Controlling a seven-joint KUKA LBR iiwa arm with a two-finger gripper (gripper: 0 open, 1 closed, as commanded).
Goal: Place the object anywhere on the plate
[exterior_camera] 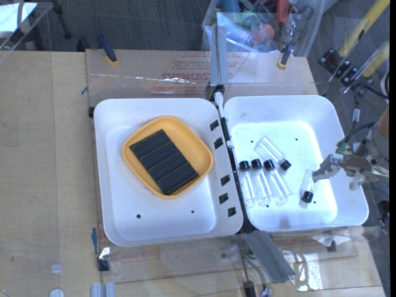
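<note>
Camera view, from above at a slant, takes in two white bins: the left bin (111, 184) and the right bin (322, 113). The arm enters at the frame's right edge and is mostly cut off, so little beyond the gripper (324, 171) is visible, low over the right bin's right side; its metal tip is blurred and I cannot tell how it is set or whether it grips anything. Just beside that tip lies one clear vial (307, 187) with a black cap, its glass body nearly lost against the white floor. Four more clear, black-capped vials (265, 175) lie clustered near the bin's middle, making five in all, though their transparent bodies overlap and the count is uncertain. In the left bin sits one yellow plate (137, 142) bearing a dark ribbed slab (164, 161). Faint red printing on the clear sheet (185, 73) behind the bins is too blurred to read.
</note>
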